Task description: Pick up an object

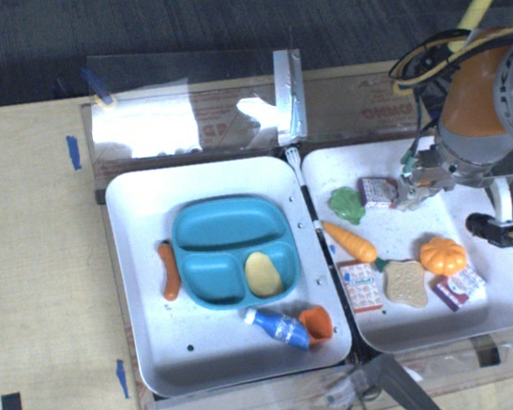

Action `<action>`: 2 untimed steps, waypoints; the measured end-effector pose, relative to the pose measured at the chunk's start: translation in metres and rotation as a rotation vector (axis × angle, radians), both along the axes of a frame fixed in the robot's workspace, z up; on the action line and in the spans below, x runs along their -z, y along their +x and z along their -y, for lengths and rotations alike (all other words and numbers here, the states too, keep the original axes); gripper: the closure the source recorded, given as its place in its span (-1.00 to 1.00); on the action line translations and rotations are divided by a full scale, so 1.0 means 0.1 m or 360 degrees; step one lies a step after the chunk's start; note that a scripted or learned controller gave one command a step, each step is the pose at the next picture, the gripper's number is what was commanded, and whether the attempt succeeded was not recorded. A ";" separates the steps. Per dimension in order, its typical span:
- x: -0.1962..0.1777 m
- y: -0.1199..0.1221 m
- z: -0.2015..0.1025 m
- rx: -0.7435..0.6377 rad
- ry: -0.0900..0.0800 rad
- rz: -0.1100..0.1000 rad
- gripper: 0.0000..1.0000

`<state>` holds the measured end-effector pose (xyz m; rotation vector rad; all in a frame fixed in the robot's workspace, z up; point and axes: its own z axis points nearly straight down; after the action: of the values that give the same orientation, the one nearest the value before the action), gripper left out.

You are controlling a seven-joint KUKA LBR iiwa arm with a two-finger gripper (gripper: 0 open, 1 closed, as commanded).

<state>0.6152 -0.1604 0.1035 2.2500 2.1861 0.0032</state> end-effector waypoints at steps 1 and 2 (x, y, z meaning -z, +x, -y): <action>0.00 0.00 0.00 0.0000 0.0000 -0.0001 -1.00; 0.16 0.10 -0.62 -0.0128 0.0003 -0.0002 -1.00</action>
<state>0.6249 -0.0986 0.0870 2.1616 2.2767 0.0042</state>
